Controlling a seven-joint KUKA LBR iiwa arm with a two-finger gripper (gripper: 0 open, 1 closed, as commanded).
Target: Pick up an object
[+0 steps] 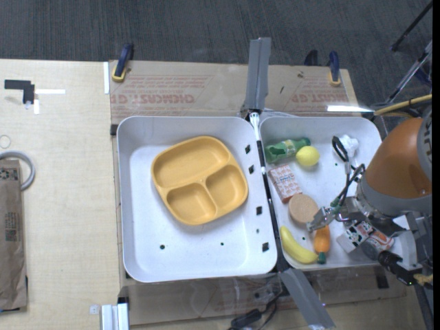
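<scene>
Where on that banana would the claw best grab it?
Probably across the banana's thick middle, coming straight down from above. It lies flat in the right bin, curved, with the orange carrot-like toy beside its right end, so the left half offers more room.

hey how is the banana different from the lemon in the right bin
The banana is long and curved, while the lemon is small and roundish. The banana lies at the near edge of the right bin, beside the orange carrot-like piece; the lemon sits toward the far end, next to the green bottle. The gripper is close to the banana and far from the lemon. Both are yellow.
</scene>
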